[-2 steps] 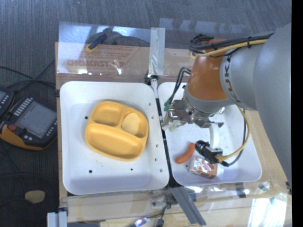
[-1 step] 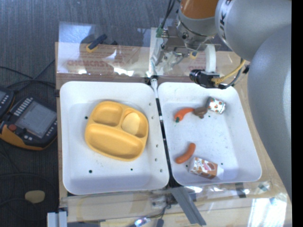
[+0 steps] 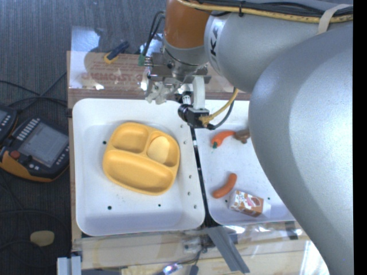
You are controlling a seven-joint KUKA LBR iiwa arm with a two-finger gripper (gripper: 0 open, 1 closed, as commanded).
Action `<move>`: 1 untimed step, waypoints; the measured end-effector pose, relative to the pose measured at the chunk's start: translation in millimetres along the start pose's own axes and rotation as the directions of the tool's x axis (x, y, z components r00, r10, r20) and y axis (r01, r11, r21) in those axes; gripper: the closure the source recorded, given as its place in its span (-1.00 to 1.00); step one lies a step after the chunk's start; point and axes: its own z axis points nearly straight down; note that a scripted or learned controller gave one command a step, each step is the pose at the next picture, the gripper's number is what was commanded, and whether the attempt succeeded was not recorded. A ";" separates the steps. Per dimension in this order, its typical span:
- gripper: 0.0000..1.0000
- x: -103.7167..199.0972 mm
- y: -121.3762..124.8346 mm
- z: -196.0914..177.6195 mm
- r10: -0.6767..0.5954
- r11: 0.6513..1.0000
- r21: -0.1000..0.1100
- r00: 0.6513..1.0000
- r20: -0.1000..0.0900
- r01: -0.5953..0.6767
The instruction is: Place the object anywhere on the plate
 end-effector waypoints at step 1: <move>1.00 -3.8 -61.6 28.6 0.002 1.000 0.000 1.000 0.000 -0.002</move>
